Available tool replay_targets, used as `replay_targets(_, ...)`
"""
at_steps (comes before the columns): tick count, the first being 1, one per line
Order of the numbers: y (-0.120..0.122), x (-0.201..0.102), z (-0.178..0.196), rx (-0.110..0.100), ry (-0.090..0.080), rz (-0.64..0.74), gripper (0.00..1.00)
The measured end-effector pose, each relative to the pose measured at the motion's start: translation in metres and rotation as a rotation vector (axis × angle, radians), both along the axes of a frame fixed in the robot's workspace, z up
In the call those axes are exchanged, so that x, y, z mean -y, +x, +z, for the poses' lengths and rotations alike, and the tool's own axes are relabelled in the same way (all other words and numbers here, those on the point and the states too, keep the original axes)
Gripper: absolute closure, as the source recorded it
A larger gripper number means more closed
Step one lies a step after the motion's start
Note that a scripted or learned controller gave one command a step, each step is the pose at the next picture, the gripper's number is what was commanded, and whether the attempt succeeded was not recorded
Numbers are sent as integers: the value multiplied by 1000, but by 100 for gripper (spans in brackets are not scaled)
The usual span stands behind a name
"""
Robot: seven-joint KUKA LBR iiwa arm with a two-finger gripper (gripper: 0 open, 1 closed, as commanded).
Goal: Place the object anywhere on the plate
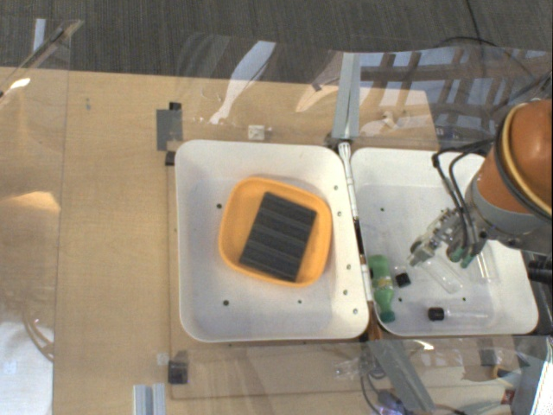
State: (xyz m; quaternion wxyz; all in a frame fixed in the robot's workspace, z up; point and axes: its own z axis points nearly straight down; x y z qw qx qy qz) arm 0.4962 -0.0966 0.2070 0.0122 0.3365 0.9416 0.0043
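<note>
Dark ribbed block (277, 236) already lies on the orange plate (232, 232), which sits in the left bin (199, 301); if that block is the object meant, the placing looks done and only the arm's clearing away is left; I word that as a judgement, since other small items lie in the right bin (510, 318) and could equally be the target. Block lies flat, fully inside the plate rim, near the middle; long axis runs on a diagonal, from the lower left corner near the front of the plate up to the upper right toward the divider; ribs run across that axis; no end is marked, so no real "pointing" direction beyond that tilt.

Gripper (441, 245) hangs over the right bin, well apart from the plate, under the grey wrist with its orange band (527, 158); the fingers are small and blurred against clear plastic clutter here, so whether the jaws stand apart or together I cannot tell; nothing can be made out between them.

Right bin holds a green item (381, 284) at the left wall, a small black piece (402, 278) just beside it, another black piece (435, 314) nearer the front; a clear item (449, 277) seems to lie below the gripper, hard to read.
</note>
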Motion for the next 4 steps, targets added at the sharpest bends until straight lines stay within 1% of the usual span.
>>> replay_targets(1,0,0,0,0,0,0,0)
replay_targets(2,3,-1,11,8,0,2,100)
replay_targets(3,6,-1,-33,-20,-1,75,100)
replay_targets(4,9,-2,-21,-12,-1,77,100)
